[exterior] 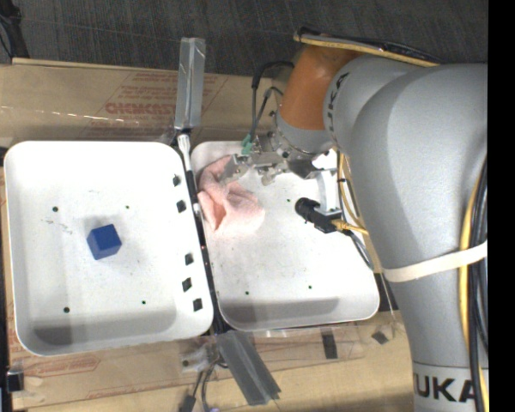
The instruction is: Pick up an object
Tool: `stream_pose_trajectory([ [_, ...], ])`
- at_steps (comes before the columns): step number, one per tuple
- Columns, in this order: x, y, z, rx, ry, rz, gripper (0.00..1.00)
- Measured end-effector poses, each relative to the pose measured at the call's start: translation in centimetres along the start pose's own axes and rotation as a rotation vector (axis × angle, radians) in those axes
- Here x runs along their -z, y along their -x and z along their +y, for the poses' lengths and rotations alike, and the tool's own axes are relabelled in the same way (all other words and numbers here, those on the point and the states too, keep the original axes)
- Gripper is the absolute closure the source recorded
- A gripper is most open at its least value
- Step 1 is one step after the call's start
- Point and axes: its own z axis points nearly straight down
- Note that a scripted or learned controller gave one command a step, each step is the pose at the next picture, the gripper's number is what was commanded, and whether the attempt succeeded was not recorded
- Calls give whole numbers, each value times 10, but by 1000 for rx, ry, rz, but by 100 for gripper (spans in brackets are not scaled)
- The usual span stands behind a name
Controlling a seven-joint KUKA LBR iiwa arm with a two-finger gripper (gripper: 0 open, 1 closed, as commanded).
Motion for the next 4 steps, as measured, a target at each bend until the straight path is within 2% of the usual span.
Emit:
stream_pose_trajectory([
  [1,76,-31,-15,-69,2,-1,0],
  [2,-24,-1,-12,40,2,1,0],
  [3,76,-37,-17,148,4,0,0],
  [4,-23,-14,-52,170,6,0,0],
])
